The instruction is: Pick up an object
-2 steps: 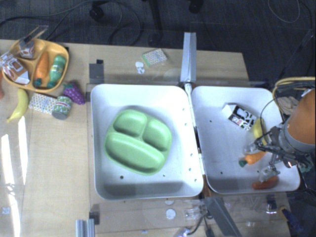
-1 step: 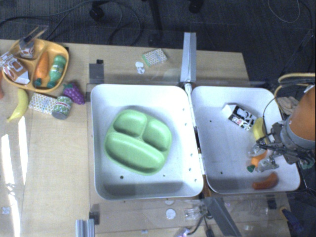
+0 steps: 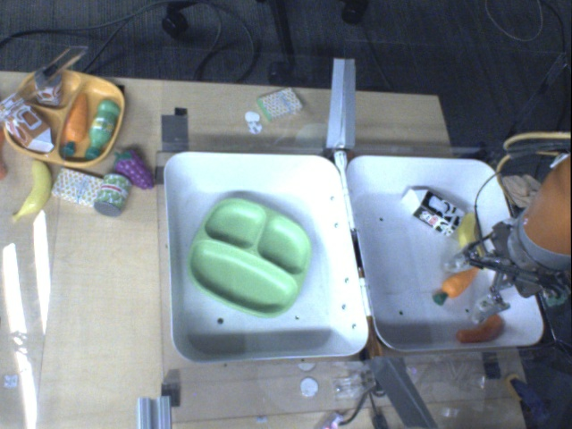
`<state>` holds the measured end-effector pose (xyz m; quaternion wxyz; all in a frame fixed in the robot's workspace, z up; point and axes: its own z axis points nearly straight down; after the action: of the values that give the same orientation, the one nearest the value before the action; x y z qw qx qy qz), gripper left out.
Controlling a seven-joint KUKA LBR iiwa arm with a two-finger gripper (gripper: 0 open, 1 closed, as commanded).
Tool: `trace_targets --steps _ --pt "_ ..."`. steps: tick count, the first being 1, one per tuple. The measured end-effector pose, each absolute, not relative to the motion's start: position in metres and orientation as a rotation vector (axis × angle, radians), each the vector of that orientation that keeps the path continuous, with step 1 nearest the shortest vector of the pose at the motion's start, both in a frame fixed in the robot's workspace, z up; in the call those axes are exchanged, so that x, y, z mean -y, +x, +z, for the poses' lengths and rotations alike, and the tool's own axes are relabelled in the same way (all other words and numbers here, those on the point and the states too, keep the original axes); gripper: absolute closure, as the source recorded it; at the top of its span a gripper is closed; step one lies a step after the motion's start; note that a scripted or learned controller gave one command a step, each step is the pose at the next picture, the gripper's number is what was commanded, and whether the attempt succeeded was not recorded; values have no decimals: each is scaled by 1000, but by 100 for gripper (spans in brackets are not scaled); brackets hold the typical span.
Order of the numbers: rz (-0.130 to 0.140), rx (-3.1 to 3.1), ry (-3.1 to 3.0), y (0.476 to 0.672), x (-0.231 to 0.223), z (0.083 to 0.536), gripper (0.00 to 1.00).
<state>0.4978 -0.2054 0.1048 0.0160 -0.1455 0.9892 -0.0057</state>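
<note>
Camera view: I have the jaws (image 3: 490, 286) low in the right bin (image 3: 393, 239), near its right wall. I read them as spread open with nothing held, though it's blurry. The carrot (image 3: 458, 285) lies just left of them, long axis tilted, green end low-left. A sausage (image 3: 481, 331) sits below, a carton (image 3: 433, 211) up-left. The left bin (image 3: 179, 239) holds a green tray (image 3: 251, 256). Carrot looks nearest; a short leftward shift should do.

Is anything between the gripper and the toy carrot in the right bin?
Nothing visible does. The gripper sits just right of the carrot in the right bin. The small carton lies further back, and a red piece lies nearer the front edge.
</note>
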Motion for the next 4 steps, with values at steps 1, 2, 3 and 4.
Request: trace_targets --steps 1,2,3,4 --pt "-19 -3070 -449 500 205 116 100" --pt "-22 -2907 -1136 515 206 96 100" --pt "-19 -2686 -1606 535 207 94 100" --pt "-17 -2688 -1605 534 207 91 0"
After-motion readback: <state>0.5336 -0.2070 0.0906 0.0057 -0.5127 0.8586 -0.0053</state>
